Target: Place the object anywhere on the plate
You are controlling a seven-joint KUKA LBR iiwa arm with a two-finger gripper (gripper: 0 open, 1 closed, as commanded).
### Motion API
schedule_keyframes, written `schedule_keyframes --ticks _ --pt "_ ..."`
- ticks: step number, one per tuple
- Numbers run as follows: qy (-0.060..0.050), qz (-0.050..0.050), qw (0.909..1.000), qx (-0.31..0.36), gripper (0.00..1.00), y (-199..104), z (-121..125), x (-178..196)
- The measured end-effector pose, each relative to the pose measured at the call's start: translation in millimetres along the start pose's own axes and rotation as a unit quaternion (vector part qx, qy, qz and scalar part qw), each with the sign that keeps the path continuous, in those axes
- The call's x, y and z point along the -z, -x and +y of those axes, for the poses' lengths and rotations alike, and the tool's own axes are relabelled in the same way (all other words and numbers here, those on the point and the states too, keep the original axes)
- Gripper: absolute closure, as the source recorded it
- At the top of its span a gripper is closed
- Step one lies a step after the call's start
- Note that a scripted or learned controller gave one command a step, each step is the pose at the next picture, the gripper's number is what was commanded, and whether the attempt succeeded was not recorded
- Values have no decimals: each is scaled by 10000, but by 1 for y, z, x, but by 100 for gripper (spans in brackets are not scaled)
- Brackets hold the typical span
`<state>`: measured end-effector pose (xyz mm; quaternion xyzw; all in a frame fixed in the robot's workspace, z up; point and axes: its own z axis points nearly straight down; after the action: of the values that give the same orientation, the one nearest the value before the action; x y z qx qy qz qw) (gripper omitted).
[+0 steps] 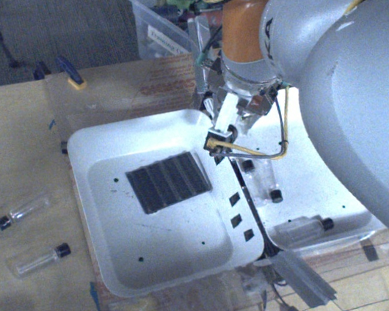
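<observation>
Looks like a lab: pale wooden bench [14, 145], clear black-capped vials [40, 258] strewn left, clear plastic tub [156, 23] of oddments far.

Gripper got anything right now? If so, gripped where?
Cannot be told: the gripper hangs at the right shallow white bin, by its left edge, grip point hidden by the wrist. A clear black-capped vial lies loose in that bin.

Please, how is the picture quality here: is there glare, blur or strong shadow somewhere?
Camera view: the whole image is a little soft; the left bin glares white along its upper rim; the dark ribbed plate is readable; the arm, close to the lens, looks blurred and hides part of the right bin.
</observation>
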<state>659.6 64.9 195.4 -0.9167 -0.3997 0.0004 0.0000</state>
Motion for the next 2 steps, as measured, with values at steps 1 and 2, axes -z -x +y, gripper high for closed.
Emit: schedule_keyframes --ticks 1,2 --pt "-26 -20 9971 -763 100 -39 -67 -41" --pt "3 12 9813 -1924 100 -95 -124 4"
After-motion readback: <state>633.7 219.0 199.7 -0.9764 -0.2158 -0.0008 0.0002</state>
